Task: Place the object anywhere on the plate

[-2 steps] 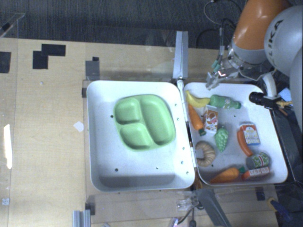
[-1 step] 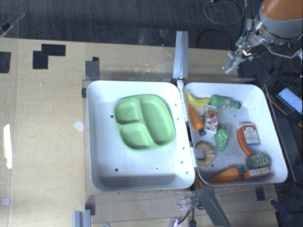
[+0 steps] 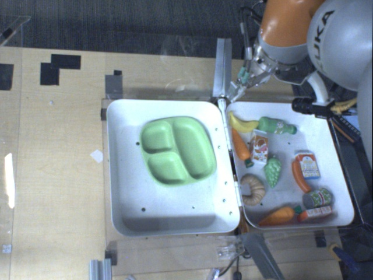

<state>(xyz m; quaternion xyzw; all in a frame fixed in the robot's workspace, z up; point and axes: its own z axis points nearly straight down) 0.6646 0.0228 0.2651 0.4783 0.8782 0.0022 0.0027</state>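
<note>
A light green divided plate (image 3: 178, 150) lies in the left white bin (image 3: 125, 214). The right bin (image 3: 341, 214) holds toy foods: a yellow banana (image 3: 242, 123), a green bottle (image 3: 277, 126), an orange carrot (image 3: 240, 146), a small carton (image 3: 260, 147), a bumpy green piece (image 3: 272, 171) and a tan croissant (image 3: 253, 189). My gripper (image 3: 240, 85) hangs over the far left corner of the right bin, just above the banana and close to the divider between the bins. Nothing is visibly held in it.
More items sit at the right bin's near right: a red sausage (image 3: 300, 178), a small box (image 3: 308, 163), a can (image 3: 317, 198) and a second carrot (image 3: 278, 216). A metal post (image 3: 222, 69) stands right beside the gripper. Cables run along the bench's right side.
</note>
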